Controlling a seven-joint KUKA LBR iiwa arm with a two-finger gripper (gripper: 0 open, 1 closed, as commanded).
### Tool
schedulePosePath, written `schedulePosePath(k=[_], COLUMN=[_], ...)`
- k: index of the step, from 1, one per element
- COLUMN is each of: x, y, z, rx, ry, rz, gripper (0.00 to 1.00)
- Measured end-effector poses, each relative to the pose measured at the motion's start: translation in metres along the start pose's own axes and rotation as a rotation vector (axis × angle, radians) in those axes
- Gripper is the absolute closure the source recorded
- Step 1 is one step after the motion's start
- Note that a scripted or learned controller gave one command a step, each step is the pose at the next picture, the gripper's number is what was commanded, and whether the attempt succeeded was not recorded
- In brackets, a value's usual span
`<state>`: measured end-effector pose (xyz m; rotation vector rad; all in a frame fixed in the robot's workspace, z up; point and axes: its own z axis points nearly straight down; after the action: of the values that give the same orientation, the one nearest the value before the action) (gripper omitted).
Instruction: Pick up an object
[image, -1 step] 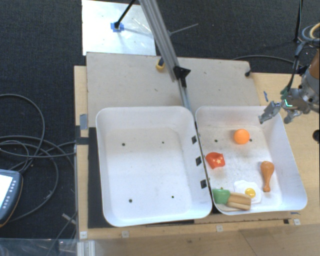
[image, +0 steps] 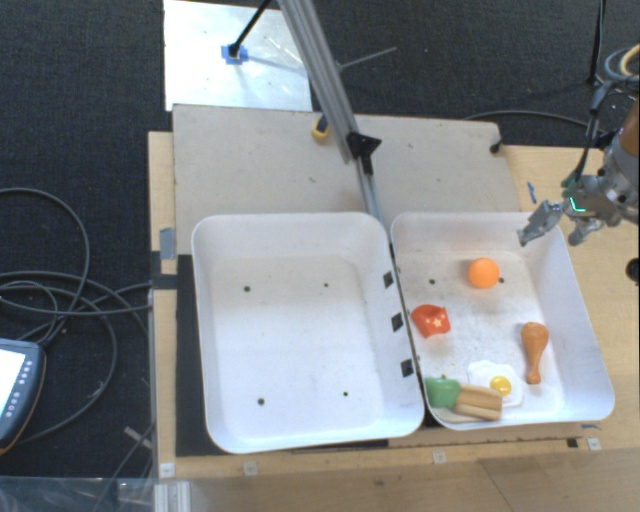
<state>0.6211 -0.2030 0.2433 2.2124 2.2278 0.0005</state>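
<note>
The right bin holds an orange ball, a red pepper piece, a brown drumstick, a fried egg, a green piece and a tan bread roll. My gripper hangs above the bin's far right rim, up and to the right of the ball. Its two fingers stand apart, open, with nothing between them.
The left bin lies beside the right one, with black clips along their shared wall. A grey pole slants over the cardboard sheet at the back. Cables and a tablet lie on the dark floor at left.
</note>
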Motion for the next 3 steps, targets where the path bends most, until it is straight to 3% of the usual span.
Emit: schedulePosePath(k=[3], x=[0.012], y=[-0.006], z=[0.146], rx=[0.004], ry=[0.002], rz=[0.005], gripper=[0.00])
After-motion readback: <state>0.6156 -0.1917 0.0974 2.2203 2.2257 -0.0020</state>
